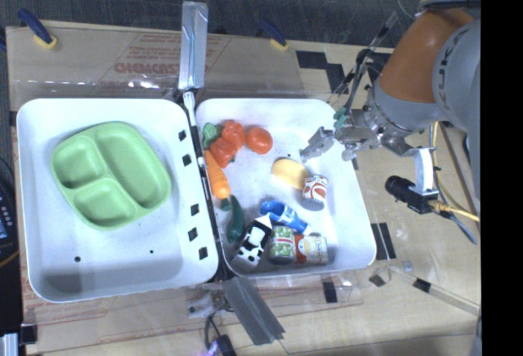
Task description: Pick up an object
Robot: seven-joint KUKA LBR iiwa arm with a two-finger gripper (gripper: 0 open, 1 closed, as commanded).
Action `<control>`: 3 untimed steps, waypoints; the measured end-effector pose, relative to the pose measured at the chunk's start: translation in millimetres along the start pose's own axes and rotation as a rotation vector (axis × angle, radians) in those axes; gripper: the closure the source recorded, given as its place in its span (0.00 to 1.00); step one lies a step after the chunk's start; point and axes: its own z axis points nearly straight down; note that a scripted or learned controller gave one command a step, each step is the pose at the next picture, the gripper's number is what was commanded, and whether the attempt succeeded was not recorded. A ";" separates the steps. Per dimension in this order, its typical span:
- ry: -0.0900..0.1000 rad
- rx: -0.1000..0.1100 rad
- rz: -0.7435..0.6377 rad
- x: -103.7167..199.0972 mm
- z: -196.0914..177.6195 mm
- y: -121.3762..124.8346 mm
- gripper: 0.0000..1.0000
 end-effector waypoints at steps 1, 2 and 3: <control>0.000 0.001 -0.106 7.4 104.5 26.3 0.00; 0.002 0.007 -0.111 8.2 97.8 26.6 1.00; 0.002 0.007 -0.111 8.0 97.8 26.5 0.00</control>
